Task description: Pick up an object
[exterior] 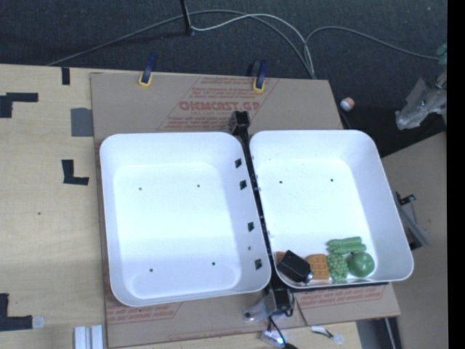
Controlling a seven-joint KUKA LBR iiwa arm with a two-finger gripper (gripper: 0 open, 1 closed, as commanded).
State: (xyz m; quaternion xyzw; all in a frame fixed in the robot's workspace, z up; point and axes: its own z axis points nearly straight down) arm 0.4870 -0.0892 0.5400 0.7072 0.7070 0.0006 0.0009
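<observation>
At the right edge of the camera view, level with the far rim of the bins, a pale grey translucent-looking piece of the arm's end, taken here to be the claw (421,102), hangs over the dark floor beyond the table; whether its fingers are spread or pressed together cannot be told.

From there the pickable things lie toward the near side and a little leftward, all bunched in the near corner of the right shallow white plastic bin (312,158). Nearest the claw's side sits a round green ball-like toy (361,265), with a ribbed green pod-shaped piece (345,245) just behind it, its long axis running across the view. Next leftward come a bumpy green block (337,267), an orange textured square piece (317,265), then a black rounded box-like object (295,267) tilted against the bin's near-left wall.

The left shallow white plastic bin (174,158) lies well apart from the claw, past the black hinge strip.

Judging from this, the reach must travel diagonally toward the near corner and descend.
</observation>
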